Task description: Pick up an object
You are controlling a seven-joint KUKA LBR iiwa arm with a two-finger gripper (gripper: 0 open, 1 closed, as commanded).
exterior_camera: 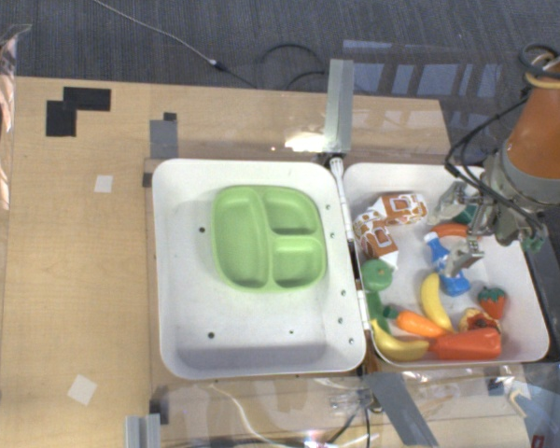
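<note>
The right bin (532,287) holds several toy foods. Among them are a brown-and-white box (389,217), a blue bottle (445,267), a yellow banana (434,301), an orange carrot (417,324), a red pepper (467,344), a strawberry (491,300), a green round piece (377,274) and a second banana (399,345). My gripper (460,228) hangs over the upper right of this bin, just above the blue bottle and an orange piece (449,232). It is open and nothing sits between its fingers.
The left bin (187,343) carries a green divided plate (268,236). A metal divider (347,241) separates the two bins. Cables loop beside the arm at the upper right. Black tape marks lie on the wooden bench (65,278) at far left.
</note>
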